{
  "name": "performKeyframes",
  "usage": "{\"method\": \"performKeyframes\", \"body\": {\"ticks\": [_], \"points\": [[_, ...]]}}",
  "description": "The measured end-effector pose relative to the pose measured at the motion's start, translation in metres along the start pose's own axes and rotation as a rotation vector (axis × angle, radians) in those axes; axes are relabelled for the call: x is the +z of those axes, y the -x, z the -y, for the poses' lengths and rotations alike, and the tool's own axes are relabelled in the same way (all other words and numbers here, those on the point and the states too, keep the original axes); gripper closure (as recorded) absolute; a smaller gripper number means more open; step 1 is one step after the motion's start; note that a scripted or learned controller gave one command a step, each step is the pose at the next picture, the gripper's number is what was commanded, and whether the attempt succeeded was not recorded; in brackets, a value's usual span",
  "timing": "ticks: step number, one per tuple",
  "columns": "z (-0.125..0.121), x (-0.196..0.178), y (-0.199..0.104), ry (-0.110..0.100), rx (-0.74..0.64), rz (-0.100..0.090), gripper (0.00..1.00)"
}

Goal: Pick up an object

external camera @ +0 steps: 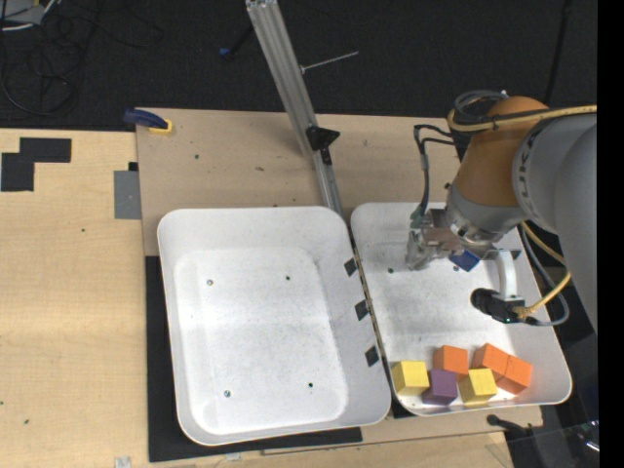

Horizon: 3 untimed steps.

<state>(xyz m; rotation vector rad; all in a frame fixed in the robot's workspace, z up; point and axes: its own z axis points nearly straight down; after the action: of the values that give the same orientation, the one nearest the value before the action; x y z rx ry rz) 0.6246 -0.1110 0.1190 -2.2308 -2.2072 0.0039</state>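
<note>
One gripper (421,253) hangs over the right bin (409,305); finger state too blurred to tell.

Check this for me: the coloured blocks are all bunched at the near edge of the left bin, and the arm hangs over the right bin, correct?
Not quite. The camera view shows the coloured blocks bunched at the near edge of the right bin, not the left bin. The rest stands: the arm does hang over the right bin, with its gripper above the far part of it.
</note>
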Motion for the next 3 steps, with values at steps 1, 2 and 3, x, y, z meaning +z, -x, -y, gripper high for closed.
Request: {"method": "performKeyframes", "body": {"ticks": [1, 2, 3], "points": [[0.002, -0.063, -0.001, 0.008, -0.004, 0.001, 1.0], [-0.005, -0.112, -0.008, 0.008, -0.012, 0.001, 1.0], [-0.005, -0.148, -0.006, 0.006, -0.011, 0.001, 1.0]]}}
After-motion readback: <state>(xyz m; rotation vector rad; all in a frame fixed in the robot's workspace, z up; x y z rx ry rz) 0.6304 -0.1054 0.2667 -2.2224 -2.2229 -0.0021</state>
